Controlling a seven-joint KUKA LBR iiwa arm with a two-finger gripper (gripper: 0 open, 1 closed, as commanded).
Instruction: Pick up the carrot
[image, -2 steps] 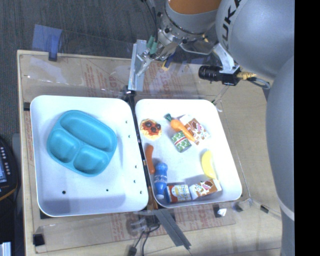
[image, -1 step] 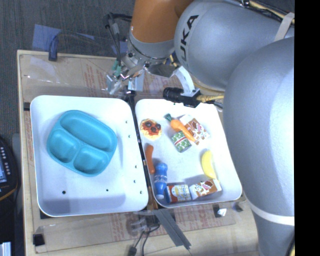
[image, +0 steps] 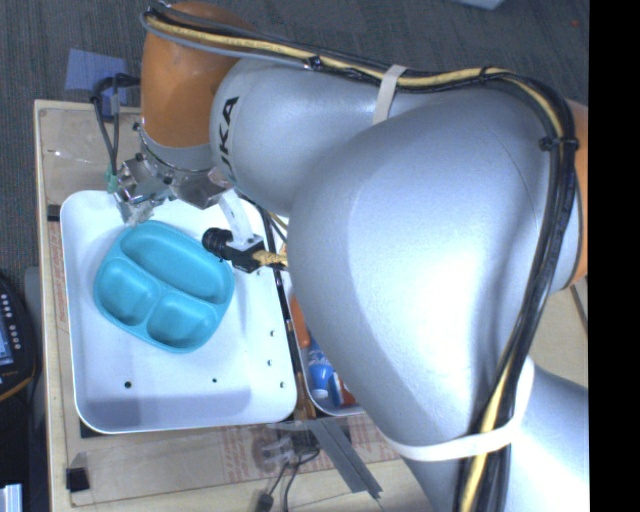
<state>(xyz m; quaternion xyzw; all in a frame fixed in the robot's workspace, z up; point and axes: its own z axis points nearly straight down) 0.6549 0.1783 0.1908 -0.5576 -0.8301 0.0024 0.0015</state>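
My gripper (image: 134, 203) hangs over the far left corner of the left bin (image: 150, 400), just above the far edge of a blue divided plate (image: 165, 285). The plate lies tilted in that bin, with three compartments, and I see nothing in them. The big grey arm covers most of the right bin (image: 312, 402). In the narrow strip of that bin that shows, there is a blue and orange thing (image: 322, 378); I cannot tell what it is.
The near half of the left bin's white floor lies open in front of the plate. The arm's body fills the middle and right of the view. The bench edge (image: 45, 200) runs along the left.
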